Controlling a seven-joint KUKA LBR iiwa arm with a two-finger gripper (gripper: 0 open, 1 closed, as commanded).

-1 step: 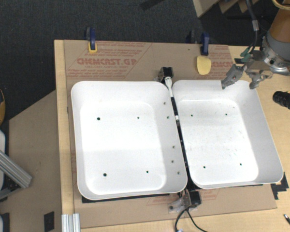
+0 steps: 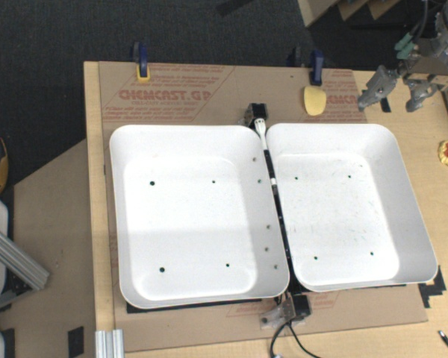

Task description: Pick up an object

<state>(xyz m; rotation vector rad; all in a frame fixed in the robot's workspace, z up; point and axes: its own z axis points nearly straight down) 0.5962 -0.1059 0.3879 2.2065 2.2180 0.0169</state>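
Table (image 2: 97,200) first: it carries a printed brown board with two shallow white bins on it. Take the right bin (image 2: 414,215) as your reference. The left bin (image 2: 116,200) sits against its left rim, with a thin black strip running along the seam between them.

Your gripper (image 2: 393,101) hovers beyond the right bin's far right corner, outside its rim. Its fingers (image 2: 372,95) stand apart with nothing between them.

The only loose object you can go for is a small yellow piece (image 2: 314,101), rounded and pale. It lies on the board just past the right bin's far rim, towards the left end of that rim. A blue clamp (image 2: 316,66) stands just beyond it.

To do this step well, I'd judge you should carry the gripper leftwards along the right bin's far rim until the fingers straddle the yellow piece. Come down straight, staying off both the rim and the clamp, and close only once the piece sits between the fingers.
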